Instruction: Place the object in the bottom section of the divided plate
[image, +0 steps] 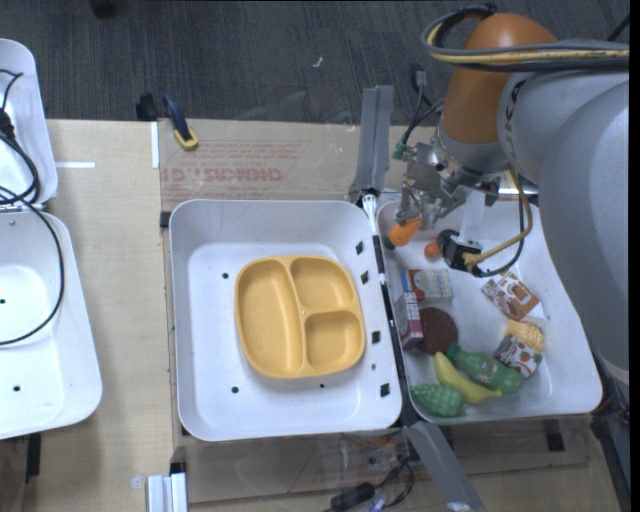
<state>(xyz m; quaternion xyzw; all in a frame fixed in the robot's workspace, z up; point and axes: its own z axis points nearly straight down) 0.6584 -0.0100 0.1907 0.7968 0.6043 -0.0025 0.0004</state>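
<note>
Carrot-looking orange piece (404, 233) is pinched between the gripper (410, 222) fingers up at the far left corner of the right bin (560, 395), right beside the divider between the two bins, hanging a bit above the bin floor as far as I can see. Going near to far: at the near edge of the right bin there's a green bumpy veggie (437, 400), a banana (462, 383) and a green cucumber-ish thing (486, 368) piled together, with a corn cob (527, 335) and a small printed box (517, 354) toward the right side. Bit further back sits a brown round cookie (438, 329) touching a red and white carton (409, 318), then another snack packet (509, 296). Left bin (200, 400) holds the yellow divided plate (299, 316) about in its middle, nothing on it, two small sections on the right and one long one on the left. Grey arm with the orange band (490, 80) comes in over the far right corner of the bench.
</note>
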